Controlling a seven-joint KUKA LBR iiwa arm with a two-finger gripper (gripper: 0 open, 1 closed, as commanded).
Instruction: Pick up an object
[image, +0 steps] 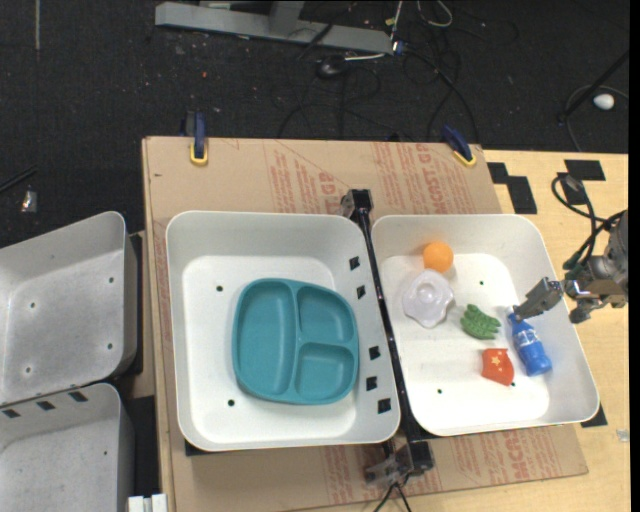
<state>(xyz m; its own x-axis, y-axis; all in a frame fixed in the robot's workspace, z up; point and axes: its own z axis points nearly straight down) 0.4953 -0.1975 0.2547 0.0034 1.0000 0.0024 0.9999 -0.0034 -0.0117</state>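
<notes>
While the arm reaches in from the right edge, its gripper hangs over the right rim of the right bin, just above and beside the top of a blue bottle-shaped object. One dark finger slants down toward that blue piece, but from where I stand I cannot tell whether the fingers are spread or pressed together, and nothing shows between them. The blue object lies tilted on the bin floor near the right wall. Just to its left sits a small red object, close enough that the two look nearly touching. Up and left of the red one is a green, bumpy toy, and beside that a clear, crumpled-looking plastic cup or lid. A small orange ball rests just above the clear piece, toward the back of the bin. The left bin holds a teal divided plate with three compartments, lying flat in the middle. Both bins sit side by side, touching, on a brown cardboard sheet held at the far edge by two clamps.
</notes>
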